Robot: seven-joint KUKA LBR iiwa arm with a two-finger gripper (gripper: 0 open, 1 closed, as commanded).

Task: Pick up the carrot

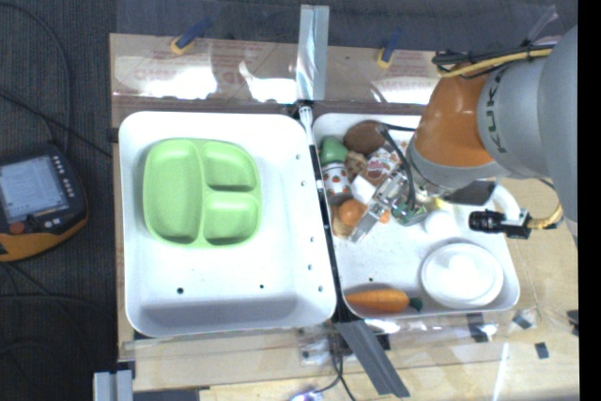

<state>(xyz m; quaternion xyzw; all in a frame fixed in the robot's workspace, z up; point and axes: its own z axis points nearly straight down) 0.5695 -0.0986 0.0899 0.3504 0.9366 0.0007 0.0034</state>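
The carrot (377, 300) is orange with a dark green stub at its right end. It lies flat along the front wall of the right bin (512, 294). My gripper (367, 221) hangs over the left part of that bin, slanting down to the left, right beside a round orange fruit (347, 214). It is well behind the carrot and apart from it, with nothing seen held.
A heap of small items sits at the back left of the right bin: a green piece (332, 149), a brown piece (362, 135) and a printed can (335, 179). A white bowl (460, 273) stands right of the carrot. The left bin (169, 296) holds a green divided plate (200, 191).
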